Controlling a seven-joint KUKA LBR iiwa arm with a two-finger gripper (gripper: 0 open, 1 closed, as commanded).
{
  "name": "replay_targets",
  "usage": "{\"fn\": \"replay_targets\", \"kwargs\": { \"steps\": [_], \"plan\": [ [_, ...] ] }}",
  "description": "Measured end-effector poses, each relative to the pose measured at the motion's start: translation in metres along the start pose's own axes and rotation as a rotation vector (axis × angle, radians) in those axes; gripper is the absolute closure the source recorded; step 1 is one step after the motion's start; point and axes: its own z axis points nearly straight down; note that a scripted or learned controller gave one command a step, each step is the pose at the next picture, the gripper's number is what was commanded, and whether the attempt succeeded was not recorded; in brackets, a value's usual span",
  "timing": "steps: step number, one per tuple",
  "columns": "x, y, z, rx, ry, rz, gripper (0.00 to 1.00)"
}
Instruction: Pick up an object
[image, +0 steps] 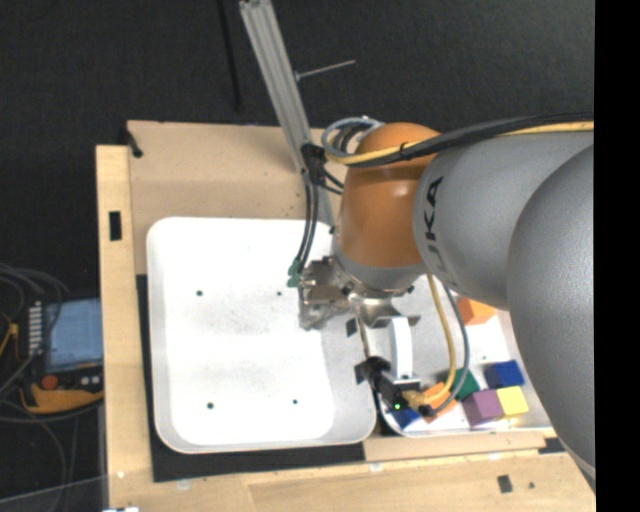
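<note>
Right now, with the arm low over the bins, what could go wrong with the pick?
1. The gripper hangs by the inner rim of the left bin, apart from the blocks; it may strike the rim or grasp nothing.
2. The blue block, purple block and yellow block lie crowded in a corner of the right bin; a grasp there may push neighbours aside.

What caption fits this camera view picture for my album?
Grey and orange robot arm leaning over the right bin with a blue block, purple block and yellow block.
</note>
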Motion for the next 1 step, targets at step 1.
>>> {"fn": "replay_targets", "kwargs": {
  "steps": [1],
  "plan": [
    [-0.0006,0.0005,-0.0001,-0.002,0.001,0.005,0.0]
  ]
}}
